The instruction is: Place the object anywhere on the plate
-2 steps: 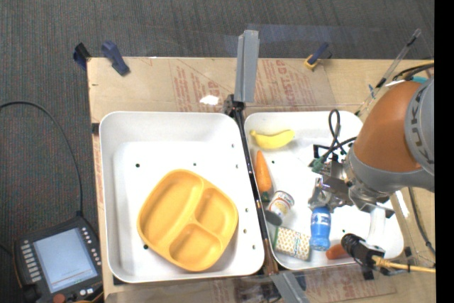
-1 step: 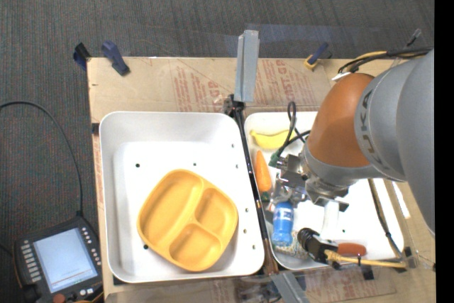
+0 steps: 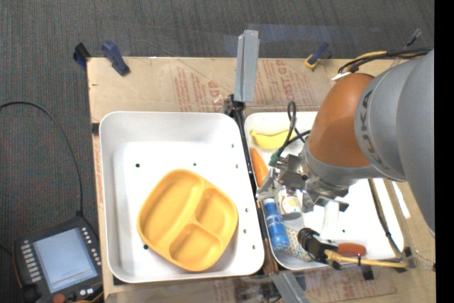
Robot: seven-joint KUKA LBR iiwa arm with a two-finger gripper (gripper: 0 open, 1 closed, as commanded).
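I see my tool (image 3: 292,188) low in the right bin (image 3: 386,220); its finger state I can't tell; yellow plate (image 3: 188,220) sits left.

Two bins sit side by side on the desk (image 3: 177,85). The left bin (image 3: 113,152) holds a plate (image 3: 188,220), lying toward its near half. The right bin (image 3: 386,223) is largely covered by the arm (image 3: 369,124), which reaches in from the right. In the right bin, a banana (image 3: 268,139) lies at the far left corner, a carrot (image 3: 259,167) just nearer along the left wall, and a bottle (image 3: 274,226) nearer still. A brush (image 3: 369,262) lies along the near edge. A pendant (image 3: 60,265) sits left of the desk, at the near corner.
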